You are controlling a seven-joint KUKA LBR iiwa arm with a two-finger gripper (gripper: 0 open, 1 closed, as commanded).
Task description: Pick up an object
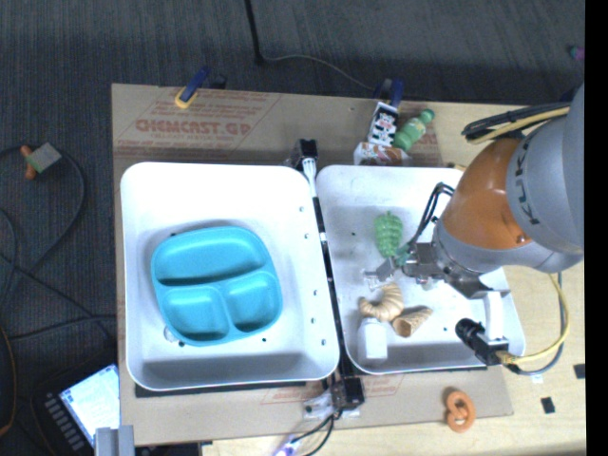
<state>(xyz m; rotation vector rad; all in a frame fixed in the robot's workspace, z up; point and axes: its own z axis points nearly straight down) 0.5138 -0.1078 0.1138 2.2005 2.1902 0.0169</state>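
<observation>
Dark carpet under a cardboard-topped counter [190, 126] with two white bins side by side. Right bin [353, 193] holds the pickable stuff: a tan croissant-like toy [385, 302], long axis running from lower left up to the right, and touching it a cone-shaped piece [410, 321] with its tip pointing right; a green leafy item [389, 233] sits farther up, long axis roughly up-down. My gripper [397, 266] hangs just above the croissant, between it and the green item; cannot tell its state, too blurred. Risk, as I judge it: the two tan pieces touch, so a descent could nudge one or pinch both and slip. Left bin [142, 183] carries a blue divided tray [217, 283].
</observation>
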